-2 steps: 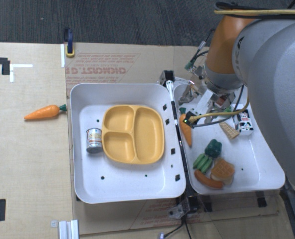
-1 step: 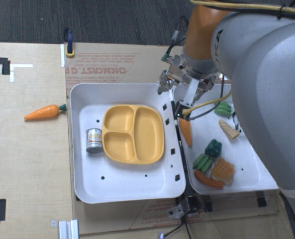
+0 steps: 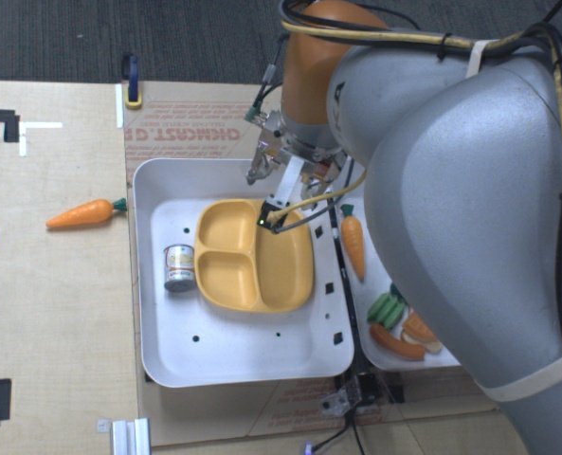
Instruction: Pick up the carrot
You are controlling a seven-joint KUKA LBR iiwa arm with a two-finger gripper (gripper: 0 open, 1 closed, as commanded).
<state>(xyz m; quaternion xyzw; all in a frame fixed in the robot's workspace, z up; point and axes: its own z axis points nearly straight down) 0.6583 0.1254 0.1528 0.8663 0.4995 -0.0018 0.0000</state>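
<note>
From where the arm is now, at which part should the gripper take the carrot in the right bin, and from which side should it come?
Probably the thick upper half of the carrot, approached from straight above. It lies flat in the right bin, running away from the camera, green top at the far end, tapering toward the near end. Fingers closing across its width would suit. The divider wall between the bins is close on its left, so clearance there looks tight.

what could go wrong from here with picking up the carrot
Two carrots are in view: one on the bench outside the bins, another in the right bin beside the arm; it may go for the wrong one. The gripper hangs over the yellow divided plate, so descending here could hit the plate.
</note>
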